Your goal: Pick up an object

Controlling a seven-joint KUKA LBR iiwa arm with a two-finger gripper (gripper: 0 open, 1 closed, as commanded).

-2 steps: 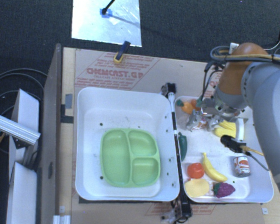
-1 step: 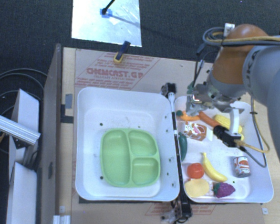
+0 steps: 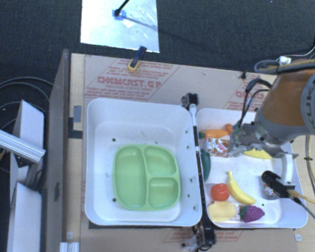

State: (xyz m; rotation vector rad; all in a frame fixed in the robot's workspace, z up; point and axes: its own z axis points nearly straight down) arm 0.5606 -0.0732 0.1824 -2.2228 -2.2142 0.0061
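Arm w/ orange band reaches in from right, wrist low over the upper part of the right bin (image 3: 294, 213); gripper (image 3: 242, 135) sits just beside a small red-and-white carton (image 3: 218, 147), prob. lining up on it, but finger state can't be told, the wrist body hides them. Candidate objs all in the right bin: banana (image 3: 240, 190) mid-bin, tomato (image 3: 220, 192) touching near its left end, purple grapes (image 3: 252, 213) and a yellow fruit (image 3: 221, 211) by the front wall, carrot (image 3: 217, 133) behind the carton. Left bin (image 3: 98, 124) holds a green divided tray (image 3: 146, 177), likely the drop spot, nothing lifted yet.
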